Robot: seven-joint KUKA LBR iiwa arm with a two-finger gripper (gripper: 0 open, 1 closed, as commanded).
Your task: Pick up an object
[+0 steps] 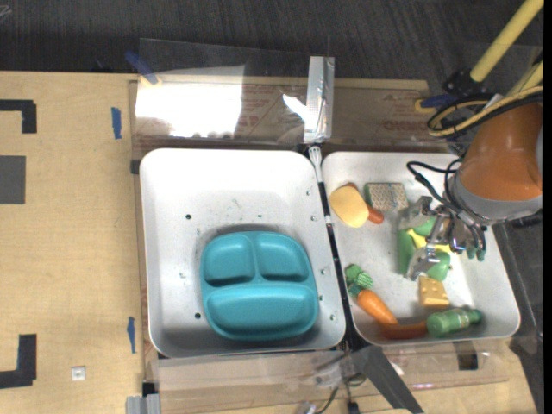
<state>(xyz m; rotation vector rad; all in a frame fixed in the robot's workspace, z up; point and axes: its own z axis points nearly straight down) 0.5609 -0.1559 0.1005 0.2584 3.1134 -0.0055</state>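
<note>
Camera view: grey arm w/ orange band (509, 158) comes in from the right over the right shallow white bin (504, 296). Two-finger gripper (429, 247) is down among the toys near that bin's middle, on a green and yellow plastic toy (409, 241); can't tell its state, too cluttered there. Just below it, a yellow cheese wedge (434, 292). Green bottle-shaped toy (454, 320) lies at the bin's front right. Orange plastic carrot w/ green top (371, 299) sits by the front left edge, touching a red strip (405, 329) along the front wall. Pale yellow rounded toy (350, 204) near the back left corner, small grey grater-like piece (386, 196) beside it. Left white bin (164, 231) holds a teal three-compartment plastic tray (257, 284) toward its front.
</note>
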